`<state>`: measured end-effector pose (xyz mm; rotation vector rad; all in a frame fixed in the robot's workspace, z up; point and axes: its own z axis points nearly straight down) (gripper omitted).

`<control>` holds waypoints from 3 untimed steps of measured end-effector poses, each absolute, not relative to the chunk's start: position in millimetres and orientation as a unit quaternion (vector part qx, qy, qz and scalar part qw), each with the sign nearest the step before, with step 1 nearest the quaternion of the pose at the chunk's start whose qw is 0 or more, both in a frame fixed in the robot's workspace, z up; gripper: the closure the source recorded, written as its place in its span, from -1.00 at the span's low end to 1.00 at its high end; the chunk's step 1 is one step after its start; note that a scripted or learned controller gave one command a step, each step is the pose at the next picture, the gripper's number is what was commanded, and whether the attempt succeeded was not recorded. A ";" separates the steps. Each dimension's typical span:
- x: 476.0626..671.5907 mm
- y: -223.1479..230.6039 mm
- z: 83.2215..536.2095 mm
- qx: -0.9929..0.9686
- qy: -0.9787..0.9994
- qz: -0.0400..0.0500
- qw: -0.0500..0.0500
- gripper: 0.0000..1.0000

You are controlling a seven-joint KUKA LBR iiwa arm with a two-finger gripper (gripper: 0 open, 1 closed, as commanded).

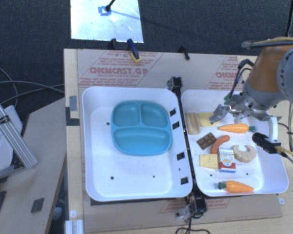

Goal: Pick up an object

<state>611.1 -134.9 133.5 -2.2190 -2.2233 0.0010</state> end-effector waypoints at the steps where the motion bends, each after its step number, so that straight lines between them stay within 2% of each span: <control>1: 611.6 -134.1 82.3 -0.707 -0.708 0.000 0.000 -1.00; 2: 612.8 -134.7 95.9 -0.707 -0.707 -0.001 -0.002 1.00; 3: 604.9 -131.7 151.7 -0.707 -0.707 -0.002 -0.002 1.00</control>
